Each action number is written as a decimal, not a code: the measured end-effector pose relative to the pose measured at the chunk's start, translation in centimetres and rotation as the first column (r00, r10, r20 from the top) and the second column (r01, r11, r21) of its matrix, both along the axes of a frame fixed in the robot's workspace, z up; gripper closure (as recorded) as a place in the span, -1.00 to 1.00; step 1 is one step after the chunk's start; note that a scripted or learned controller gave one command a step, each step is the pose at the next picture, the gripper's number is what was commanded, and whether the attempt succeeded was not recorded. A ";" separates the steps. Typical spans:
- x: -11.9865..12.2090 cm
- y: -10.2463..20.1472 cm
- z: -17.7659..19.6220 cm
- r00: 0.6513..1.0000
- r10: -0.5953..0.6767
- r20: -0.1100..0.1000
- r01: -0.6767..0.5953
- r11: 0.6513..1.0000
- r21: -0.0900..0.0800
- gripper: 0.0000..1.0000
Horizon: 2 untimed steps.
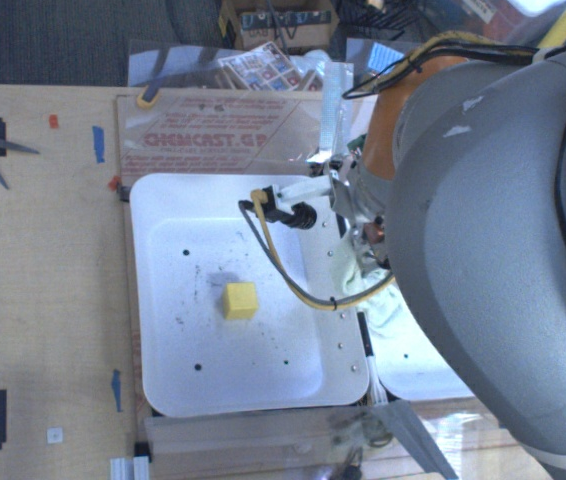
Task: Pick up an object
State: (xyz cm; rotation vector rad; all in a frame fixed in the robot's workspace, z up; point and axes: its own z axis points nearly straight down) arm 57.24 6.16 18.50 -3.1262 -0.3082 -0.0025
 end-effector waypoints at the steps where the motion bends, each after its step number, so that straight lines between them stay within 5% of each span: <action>1: 5.7 3.1 1.1 0.999 0.046 0.001 -0.046 0.999 0.000 1.00; 2: 0.0 5.0 -9.0 0.940 0.341 0.010 -0.341 0.940 0.005 1.00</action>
